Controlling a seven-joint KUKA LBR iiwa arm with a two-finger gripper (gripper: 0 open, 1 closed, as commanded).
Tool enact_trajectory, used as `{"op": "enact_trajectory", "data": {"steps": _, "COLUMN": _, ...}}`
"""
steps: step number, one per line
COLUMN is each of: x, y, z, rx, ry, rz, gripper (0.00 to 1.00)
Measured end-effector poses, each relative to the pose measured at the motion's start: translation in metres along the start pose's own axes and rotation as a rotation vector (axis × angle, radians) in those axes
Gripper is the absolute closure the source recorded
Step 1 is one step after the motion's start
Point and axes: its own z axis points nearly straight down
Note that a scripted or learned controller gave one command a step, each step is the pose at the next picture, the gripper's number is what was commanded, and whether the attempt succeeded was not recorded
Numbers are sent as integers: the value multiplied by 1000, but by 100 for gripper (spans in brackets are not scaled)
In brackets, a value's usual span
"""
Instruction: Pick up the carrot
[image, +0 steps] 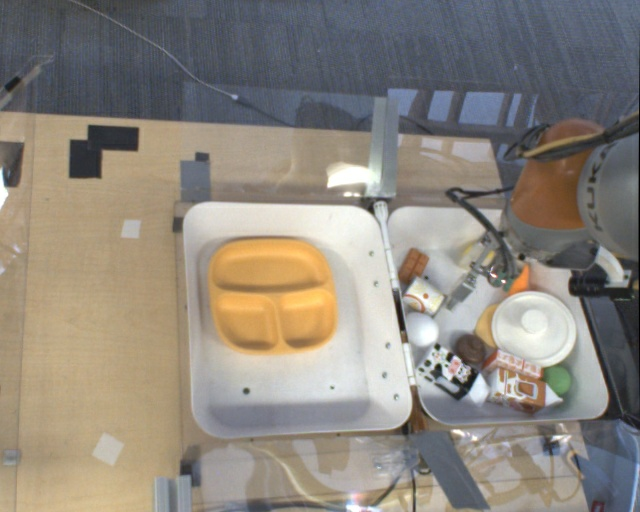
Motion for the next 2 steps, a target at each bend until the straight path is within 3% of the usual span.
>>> {"op": "enact_trajectory", "data": {"steps": 1, "x": 23, "y": 49, "z": -42, "rx": -2, "ry": 1, "rz": -33, "gripper": 0}}
{"op": "enact_trajectory", "data": {"steps": 2, "x": -6, "y": 49, "z": -53, "rx": 1, "ry": 1, "rz": -51, "gripper": 0}}
